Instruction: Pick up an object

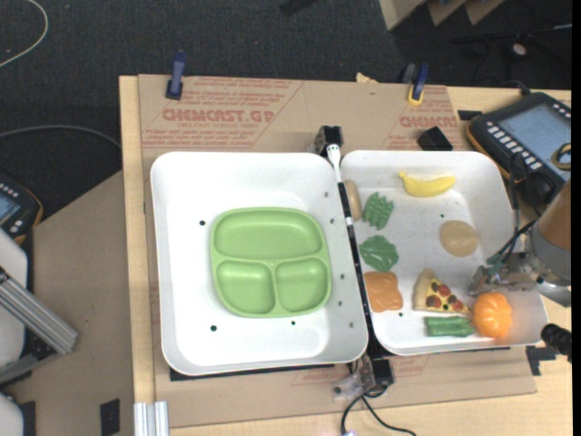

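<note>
You have two white bins (182, 334) on the tabletop (136, 198). One green divided plate (270, 262) sits in the left bin. The right bin holds eight toy foods: one banana (428, 184), two green leafy pieces (378, 212), one tan round (458, 238), one orange slab (383, 292), one pizza slice (438, 293), one green pod (449, 327), one orange pumpkin (491, 315).

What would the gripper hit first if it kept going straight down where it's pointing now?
Probably the orange pumpkin, which sits right below the gripper in the right bin; height above it is unclear from this slanted view.
</note>
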Robot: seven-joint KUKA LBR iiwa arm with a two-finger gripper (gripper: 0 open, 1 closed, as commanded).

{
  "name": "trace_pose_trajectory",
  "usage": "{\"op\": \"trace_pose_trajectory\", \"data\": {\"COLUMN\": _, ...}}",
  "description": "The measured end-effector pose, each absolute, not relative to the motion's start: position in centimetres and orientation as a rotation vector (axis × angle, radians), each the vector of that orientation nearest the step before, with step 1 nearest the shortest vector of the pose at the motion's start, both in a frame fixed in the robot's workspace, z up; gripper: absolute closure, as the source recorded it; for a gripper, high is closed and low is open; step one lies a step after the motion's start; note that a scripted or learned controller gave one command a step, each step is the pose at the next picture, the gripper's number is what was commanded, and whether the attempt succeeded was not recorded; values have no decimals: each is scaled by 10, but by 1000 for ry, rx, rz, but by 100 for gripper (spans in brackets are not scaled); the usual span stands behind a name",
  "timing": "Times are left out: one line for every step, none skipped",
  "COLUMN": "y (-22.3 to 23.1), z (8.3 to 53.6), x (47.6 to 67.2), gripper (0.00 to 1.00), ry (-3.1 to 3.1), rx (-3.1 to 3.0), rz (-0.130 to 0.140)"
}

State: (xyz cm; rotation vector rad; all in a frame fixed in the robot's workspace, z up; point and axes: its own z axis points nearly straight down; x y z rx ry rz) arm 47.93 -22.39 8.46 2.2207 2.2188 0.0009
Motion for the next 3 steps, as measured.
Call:
{"op": "trace_pose_trajectory", "data": {"y": -224, "z": 85, "x": 479, "gripper": 100, "ry": 2219, "rx": 2221, "rz": 1}}
{"op": "trace_pose_trajectory", "data": {"y": -224, "z": 85, "x": 479, "gripper": 100, "ry": 2219, "rx": 2221, "rz": 1}}
{"op": "trace_pose_trajectory", "data": {"y": -215, "z": 85, "x": 479, "gripper": 100, "ry": 2222, "rx": 2221, "rz": 0}}
